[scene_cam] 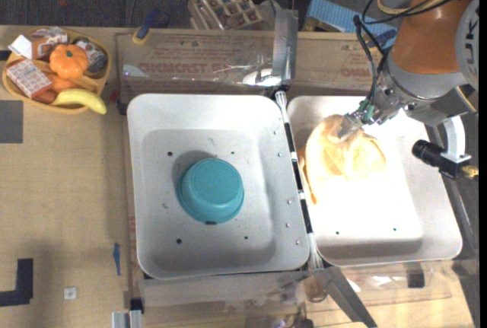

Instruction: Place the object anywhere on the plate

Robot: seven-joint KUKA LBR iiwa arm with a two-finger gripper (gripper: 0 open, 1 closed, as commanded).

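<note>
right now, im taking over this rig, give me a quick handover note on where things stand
Gripper: down in the right bin, at the top edge of the yellowish object; a hold on it cannot be confirmed.
Object: in the right bin's upper left part, near the divider.
Teal plate: in the middle of the left bin, nothing on it.
Done: the arm has reached the object.
Left: secure it, lift it, carry it over to the left bin, set it on the plate.

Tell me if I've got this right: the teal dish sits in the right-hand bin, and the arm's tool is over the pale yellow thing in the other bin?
Not quite. The camera view shows the teal dish in the left bin. The tool is over the pale yellow thing in the right bin.
</note>
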